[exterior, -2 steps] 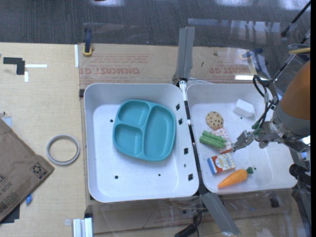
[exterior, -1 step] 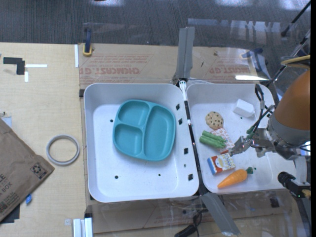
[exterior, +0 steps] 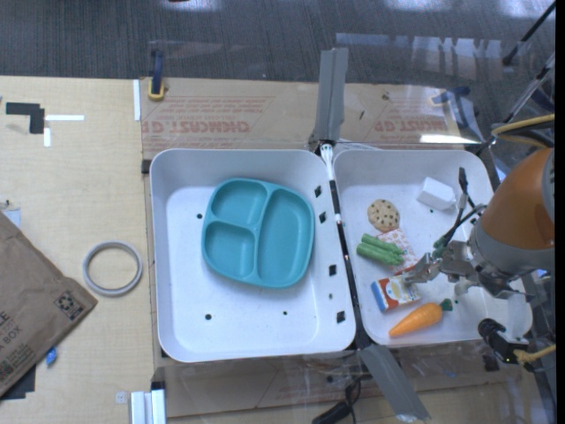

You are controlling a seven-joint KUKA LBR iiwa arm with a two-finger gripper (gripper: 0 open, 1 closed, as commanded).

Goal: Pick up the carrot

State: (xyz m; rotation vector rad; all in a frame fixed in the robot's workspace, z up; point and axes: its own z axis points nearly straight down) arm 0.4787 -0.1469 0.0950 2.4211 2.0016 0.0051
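While my gripper (exterior: pixel 430 269) hangs slightly open with nothing in it, the carrot (exterior: pixel 416 319) lies just at its 6 o'clock.
Orange, green-tipped, tilted; bin (exterior: pixel 477 162) rim close at 6, carton (exterior: pixel 395 291) touching at 11, bare floor at 3.

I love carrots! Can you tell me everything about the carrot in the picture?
The carrot is a small orange toy, smooth like plastic, with a little green stub at its thick end. It lies flat and slanted near the front edge of the right bin, thin tip pointing left. A red and white packet sits just above it.
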